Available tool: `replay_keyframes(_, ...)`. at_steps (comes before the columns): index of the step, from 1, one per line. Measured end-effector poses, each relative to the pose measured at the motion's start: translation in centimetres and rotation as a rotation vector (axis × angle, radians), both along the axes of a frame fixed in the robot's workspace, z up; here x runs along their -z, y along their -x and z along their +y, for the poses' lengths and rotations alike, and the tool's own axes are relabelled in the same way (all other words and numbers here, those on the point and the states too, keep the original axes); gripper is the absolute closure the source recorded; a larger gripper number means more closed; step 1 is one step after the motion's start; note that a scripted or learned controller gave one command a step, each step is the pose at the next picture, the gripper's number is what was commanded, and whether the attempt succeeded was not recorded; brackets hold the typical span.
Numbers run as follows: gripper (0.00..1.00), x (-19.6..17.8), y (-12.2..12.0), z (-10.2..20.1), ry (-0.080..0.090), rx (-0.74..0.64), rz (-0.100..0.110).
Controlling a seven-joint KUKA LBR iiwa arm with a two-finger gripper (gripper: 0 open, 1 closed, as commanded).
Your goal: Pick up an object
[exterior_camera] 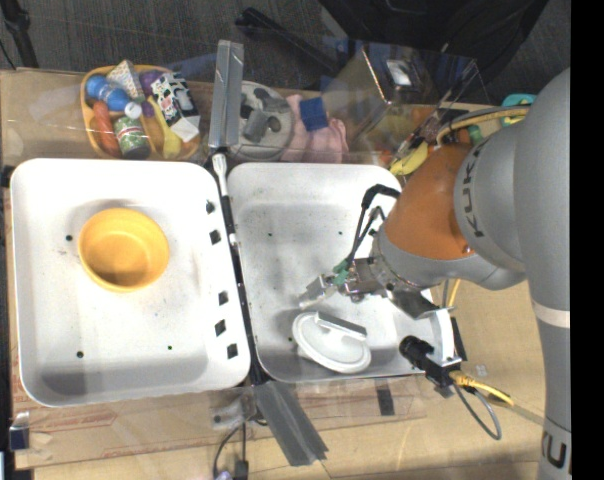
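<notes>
Risk, as I judge it: the gripper (327,286) sits at the white dish's (332,341) 12 o'clock rim and could skid off the shallow edge. Whether it is closed I cannot tell. The dish lies at 6 o'clock in the right bin (282,218), long axis 10-to-4.
</notes>
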State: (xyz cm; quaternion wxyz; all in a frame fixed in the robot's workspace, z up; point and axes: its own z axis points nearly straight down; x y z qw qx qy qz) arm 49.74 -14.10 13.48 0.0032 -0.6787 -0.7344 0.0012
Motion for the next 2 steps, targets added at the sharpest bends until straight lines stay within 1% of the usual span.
replay_keyframes(1,0.00,4.3,1.8,1.3,0.001,-0.115,-0.011)
replay_keyframes(2,0.00,4.5,-1.3,4.5,0.001,0.091,-0.002)
